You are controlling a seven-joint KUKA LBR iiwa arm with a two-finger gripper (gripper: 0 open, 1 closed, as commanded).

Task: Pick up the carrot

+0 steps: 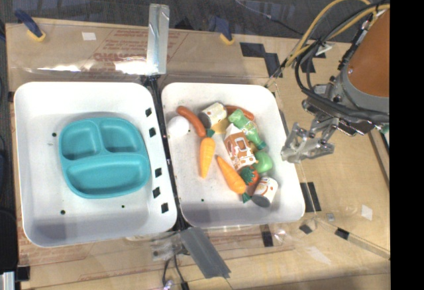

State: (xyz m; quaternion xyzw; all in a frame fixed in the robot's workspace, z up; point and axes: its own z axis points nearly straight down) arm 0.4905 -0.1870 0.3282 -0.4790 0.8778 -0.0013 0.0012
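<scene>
Two orange carrots lie in the right bin (199, 206). One carrot (207, 155) stands nearly upright in the picture near the bin's middle, its green stem end at the top. The other carrot (231, 175) lies slanted just right of it, pointing down-right. My gripper (299, 147) hangs outside the right bin, beyond its right wall, over the bench. Its fingers look spread with nothing between them. It is well to the right of both carrots.
The right bin also holds a red sausage (191, 120), a white egg (177, 126), a small carton (240, 149), green toy vegetables (263, 161) and a small can (264, 193). A teal divided plate (103, 156) sits in the left bin (33, 216). Yellow and black cables arch above the wrist.
</scene>
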